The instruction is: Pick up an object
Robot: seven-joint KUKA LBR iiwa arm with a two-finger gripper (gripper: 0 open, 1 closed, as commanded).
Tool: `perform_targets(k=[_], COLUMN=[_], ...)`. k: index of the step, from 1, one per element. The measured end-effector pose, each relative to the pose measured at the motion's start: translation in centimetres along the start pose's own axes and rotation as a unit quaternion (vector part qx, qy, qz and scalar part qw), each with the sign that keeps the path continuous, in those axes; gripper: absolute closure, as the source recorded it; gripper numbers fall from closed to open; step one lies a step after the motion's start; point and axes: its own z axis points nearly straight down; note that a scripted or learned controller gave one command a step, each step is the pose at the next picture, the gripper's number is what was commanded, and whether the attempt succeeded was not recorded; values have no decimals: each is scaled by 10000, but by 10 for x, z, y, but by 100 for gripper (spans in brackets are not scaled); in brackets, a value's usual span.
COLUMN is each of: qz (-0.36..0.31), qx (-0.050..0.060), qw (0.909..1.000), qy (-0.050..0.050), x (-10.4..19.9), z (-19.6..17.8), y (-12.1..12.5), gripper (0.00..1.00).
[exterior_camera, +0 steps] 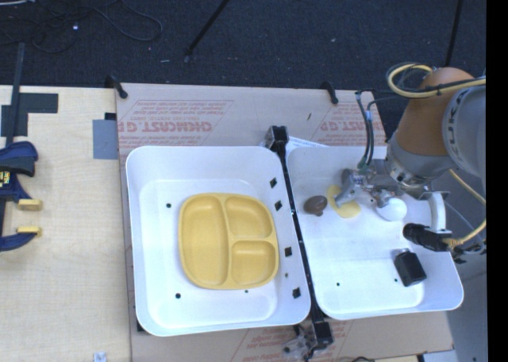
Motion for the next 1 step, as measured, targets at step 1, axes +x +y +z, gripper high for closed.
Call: perform_targets(k=[1], qz=[-5], qx=[-24], qw=[10000], qy=[-4], x=[1], z=[36], y=[0], gripper=[0])
